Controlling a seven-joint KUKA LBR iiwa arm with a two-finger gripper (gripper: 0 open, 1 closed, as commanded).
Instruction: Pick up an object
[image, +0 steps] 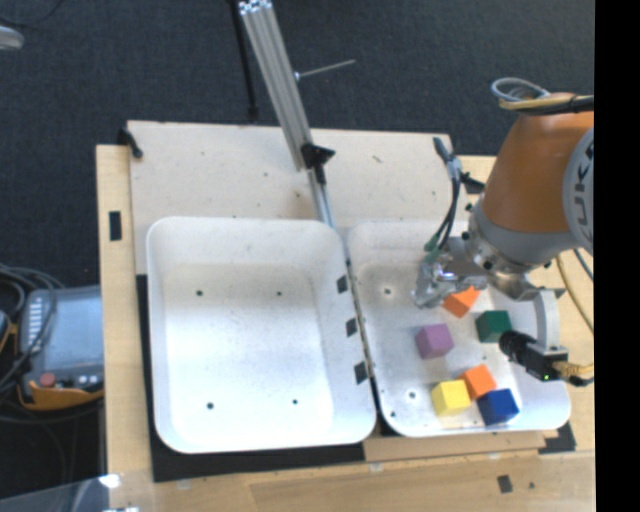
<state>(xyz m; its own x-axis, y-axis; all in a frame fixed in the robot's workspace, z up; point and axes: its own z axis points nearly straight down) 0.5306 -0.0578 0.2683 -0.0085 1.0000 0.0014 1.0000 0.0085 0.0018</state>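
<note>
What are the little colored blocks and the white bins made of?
The blocks, like the purple one and the yellow one, look like matte foam or painted wood: flat colors, no shine, and the picture can't settle which. The bins look like thin molded plastic: smooth white, rounded corners, scuffed with dark specks.

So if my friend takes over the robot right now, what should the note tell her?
Tool: low in the right bin, by its upper middle. I cannot tell if it is open or shut, and no block is seen in it.
Blocks, all in the right bin: an orange block just right of the tool, a green block, a purple block, a yellow block, a second orange block and a blue block.
Left bin: speckled floor.
Done: no pick confirmed.
Left: grasp one block and lift it; the orange block by the tool looks the likeliest.
</note>
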